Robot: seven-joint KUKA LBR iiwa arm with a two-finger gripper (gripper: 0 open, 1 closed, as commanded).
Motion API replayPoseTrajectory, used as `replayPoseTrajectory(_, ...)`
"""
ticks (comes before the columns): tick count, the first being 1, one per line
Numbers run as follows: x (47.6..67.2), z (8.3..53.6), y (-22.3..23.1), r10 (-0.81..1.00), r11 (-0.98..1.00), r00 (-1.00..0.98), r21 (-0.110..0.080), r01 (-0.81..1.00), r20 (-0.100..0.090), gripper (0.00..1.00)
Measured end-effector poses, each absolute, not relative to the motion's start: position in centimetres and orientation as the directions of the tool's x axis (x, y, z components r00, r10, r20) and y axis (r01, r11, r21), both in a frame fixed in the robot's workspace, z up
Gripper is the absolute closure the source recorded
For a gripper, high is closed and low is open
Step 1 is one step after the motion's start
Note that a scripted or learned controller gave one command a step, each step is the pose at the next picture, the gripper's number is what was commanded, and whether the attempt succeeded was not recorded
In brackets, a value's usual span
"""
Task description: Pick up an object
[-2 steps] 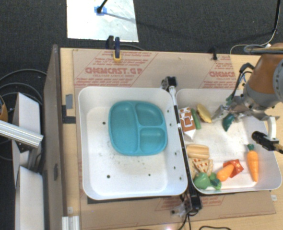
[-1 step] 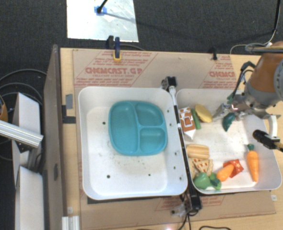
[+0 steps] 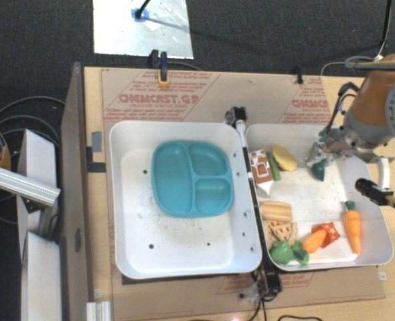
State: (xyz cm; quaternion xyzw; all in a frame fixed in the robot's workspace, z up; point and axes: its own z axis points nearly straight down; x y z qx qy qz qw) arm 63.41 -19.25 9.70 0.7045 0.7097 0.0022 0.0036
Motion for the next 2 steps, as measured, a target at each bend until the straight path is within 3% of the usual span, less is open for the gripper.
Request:
replayPoseTrajectory(1,61.3,9.1,-12.6,1.0,0.008,-0.008,-0.001,1.0,0.002,1.0)
replayPoseTrajectory(2,61.8,19.1,-2.4,1.0,0.015,-0.015,0.011,1.0,0.004,1.0)
